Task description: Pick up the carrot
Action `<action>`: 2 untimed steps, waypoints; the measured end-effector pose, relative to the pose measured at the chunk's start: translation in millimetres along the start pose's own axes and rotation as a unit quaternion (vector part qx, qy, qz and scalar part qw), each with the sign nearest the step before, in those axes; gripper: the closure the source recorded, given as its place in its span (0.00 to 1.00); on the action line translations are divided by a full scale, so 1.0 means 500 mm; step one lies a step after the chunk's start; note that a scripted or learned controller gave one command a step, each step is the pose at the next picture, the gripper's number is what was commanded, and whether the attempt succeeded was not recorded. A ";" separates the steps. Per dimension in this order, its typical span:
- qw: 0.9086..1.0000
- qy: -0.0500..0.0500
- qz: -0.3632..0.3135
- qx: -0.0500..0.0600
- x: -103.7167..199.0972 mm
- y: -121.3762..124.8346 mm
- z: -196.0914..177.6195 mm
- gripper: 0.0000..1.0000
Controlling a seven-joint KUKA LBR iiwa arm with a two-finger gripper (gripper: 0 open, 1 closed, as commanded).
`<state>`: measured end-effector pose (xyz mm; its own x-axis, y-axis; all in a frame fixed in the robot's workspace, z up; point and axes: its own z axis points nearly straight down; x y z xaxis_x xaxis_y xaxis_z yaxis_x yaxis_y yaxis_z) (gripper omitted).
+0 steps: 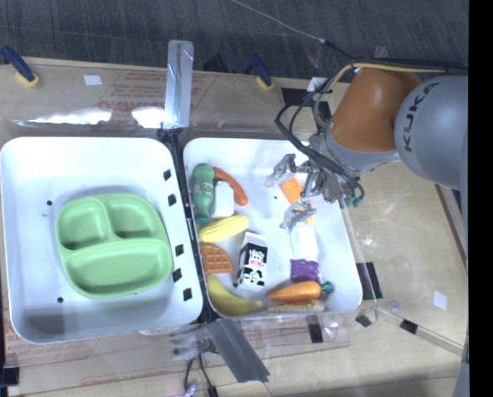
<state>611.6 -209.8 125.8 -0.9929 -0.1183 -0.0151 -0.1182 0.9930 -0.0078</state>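
Observation:
The carrot (299, 291), orange with a green leafy end pointing right, lies flat by the front wall of the right bin (350, 246). My gripper (291, 192) hangs over the back right part of that bin, well behind the carrot and apart from it. Its two metal fingers (282, 170) are spread, so it is open. A small orange wedge (290, 190) sits in line with the gap between them; I cannot tell whether it touches them.
Around the carrot lie a purple piece (305, 269), a white block (304, 242), a milk carton (253, 265) and a banana (230, 300). Corn (223, 228), a waffle (216, 259) and a green pickle (202, 188) are further left. The left bin holds a green divided plate (112, 245).

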 end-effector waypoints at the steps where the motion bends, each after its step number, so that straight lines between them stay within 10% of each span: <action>1: 1.000 -0.004 -0.001 0.002 -0.004 -0.001 -0.022 1.00; 2: 1.000 -0.004 -0.001 0.002 -0.004 0.000 -0.022 0.00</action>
<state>613.2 -209.6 136.6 -0.9925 -0.1202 -0.0223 -0.1200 0.9927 -0.0115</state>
